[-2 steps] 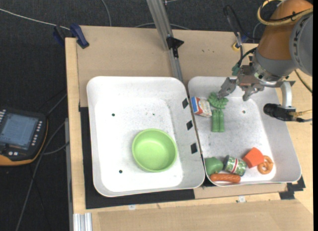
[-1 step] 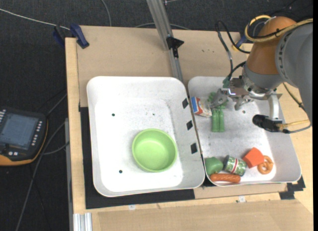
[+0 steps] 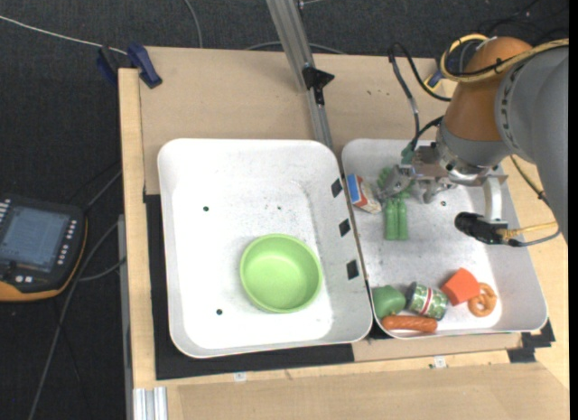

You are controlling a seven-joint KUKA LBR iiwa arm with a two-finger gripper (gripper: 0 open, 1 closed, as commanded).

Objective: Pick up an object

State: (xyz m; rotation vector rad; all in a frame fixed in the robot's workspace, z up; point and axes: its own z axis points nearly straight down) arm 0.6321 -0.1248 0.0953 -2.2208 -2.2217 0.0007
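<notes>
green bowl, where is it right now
The green bowl sits in the left bin, toward its near right corner, close to the divider shared with the right bin.

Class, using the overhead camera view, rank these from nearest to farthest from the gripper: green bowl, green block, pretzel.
1. Green block, right bin, just below the gripper.
2. Pretzel, right bin's near right corner.
3. Green bowl, left bin.

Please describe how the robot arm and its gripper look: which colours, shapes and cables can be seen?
The arm is thick, rounded and grey, with a glossy orange band above the wrist. Thin black and yellow cables loop around that band. The gripper is a small grey metal assembly.
</notes>
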